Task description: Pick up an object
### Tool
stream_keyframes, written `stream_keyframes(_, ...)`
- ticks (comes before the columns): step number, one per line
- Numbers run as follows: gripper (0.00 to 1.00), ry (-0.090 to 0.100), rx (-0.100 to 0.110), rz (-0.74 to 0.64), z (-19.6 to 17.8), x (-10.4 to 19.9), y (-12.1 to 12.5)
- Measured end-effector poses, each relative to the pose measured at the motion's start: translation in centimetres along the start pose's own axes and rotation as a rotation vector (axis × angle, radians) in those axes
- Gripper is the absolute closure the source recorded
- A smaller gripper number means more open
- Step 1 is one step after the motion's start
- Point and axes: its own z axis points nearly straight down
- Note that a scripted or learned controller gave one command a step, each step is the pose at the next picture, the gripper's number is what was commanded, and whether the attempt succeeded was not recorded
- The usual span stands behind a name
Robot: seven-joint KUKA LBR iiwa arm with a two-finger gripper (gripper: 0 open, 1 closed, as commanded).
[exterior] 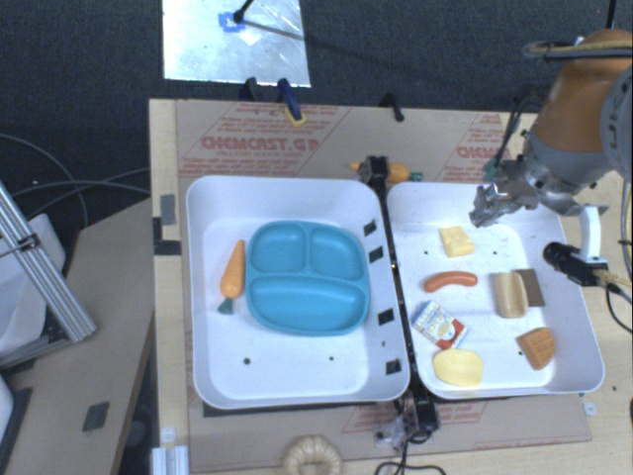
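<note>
While the two-finger gripper (pixel 490 207) hangs over the far part of the right white bin (pixel 584 339), the nearest candidate is the small pale-yellow cheese-like block (pixel 456 240), lying free on the bin floor at about seven o'clock from the gripper, near it but apart. Released or clenched? Cannot tell from this angle; nothing shows in its grasp.

Out from the block: at six o'clock lies the red sausage-shaped toy (pixel 451 282), with bare floor between them. At four o'clock, the tan bread-like piece with a brown end (pixel 516 293). Further toward the near rim sit the small white packet with red and blue print (pixel 438 325), its print too small to read, the rounded yellow lump (pixel 458 367) just below it, and the orange-brown wedge (pixel 537 347) at the five o'clock corner. The block has open floor on all sides; the lump sits close to the near rim.

Across the divider at nine o'clock, the left white bin (pixel 213 344) holds the blue divided plastic plate (pixel 305 276) mid-floor, and the orange toy carrot (pixel 231 271) just beside the plate's left edge.

Both bins rest on the brown paper-covered board (pixel 326 127), where red lettering reads CHEMCAST.
</note>
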Motion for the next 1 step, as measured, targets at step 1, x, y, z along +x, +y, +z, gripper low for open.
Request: stream_keyframes(1,1.0,0.001,0.002,0.0,-1.7,0.02,0.12)
